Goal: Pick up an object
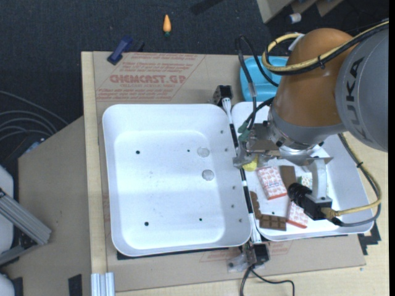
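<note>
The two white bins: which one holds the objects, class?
The right bin, under the arm. It holds a patterned packet and a brown bar; the left bin shows only bare white floor.

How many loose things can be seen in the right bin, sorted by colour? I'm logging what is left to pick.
Seen in the right bin, with the arm covering part of it:
Red-and-white patterned blocks: 2
Brown bar: 1
Yellow piece: 1
Total: 4; more may lie under the arm.

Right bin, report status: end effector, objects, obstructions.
End effector low at right bin left edge. Yellow piece beside it, not visibly gripped. Arm overhangs bin.
</note>
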`<state>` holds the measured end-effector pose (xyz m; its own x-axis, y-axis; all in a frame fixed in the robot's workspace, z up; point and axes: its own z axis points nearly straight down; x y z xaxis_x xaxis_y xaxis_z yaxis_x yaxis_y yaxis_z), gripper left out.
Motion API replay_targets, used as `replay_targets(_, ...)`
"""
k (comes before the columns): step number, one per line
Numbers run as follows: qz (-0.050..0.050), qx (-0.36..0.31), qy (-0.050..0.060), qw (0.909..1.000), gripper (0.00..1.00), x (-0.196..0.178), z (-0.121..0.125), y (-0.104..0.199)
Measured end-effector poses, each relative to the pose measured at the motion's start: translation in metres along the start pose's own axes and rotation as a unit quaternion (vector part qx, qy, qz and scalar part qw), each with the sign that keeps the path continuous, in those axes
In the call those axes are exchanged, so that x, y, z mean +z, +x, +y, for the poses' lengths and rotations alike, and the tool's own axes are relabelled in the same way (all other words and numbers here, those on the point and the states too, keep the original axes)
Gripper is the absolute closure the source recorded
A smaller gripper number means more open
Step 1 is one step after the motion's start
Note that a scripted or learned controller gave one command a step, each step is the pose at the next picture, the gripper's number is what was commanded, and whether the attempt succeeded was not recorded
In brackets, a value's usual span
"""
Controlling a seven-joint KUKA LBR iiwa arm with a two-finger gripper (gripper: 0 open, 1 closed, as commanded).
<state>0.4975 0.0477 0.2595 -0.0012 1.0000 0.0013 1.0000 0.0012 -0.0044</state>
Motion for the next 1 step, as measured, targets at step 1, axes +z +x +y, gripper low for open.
replay_targets(1, -0.001, 0.001, 0.0, 1.0, 1.0, -0.0048, -0.0189, -0.0542)
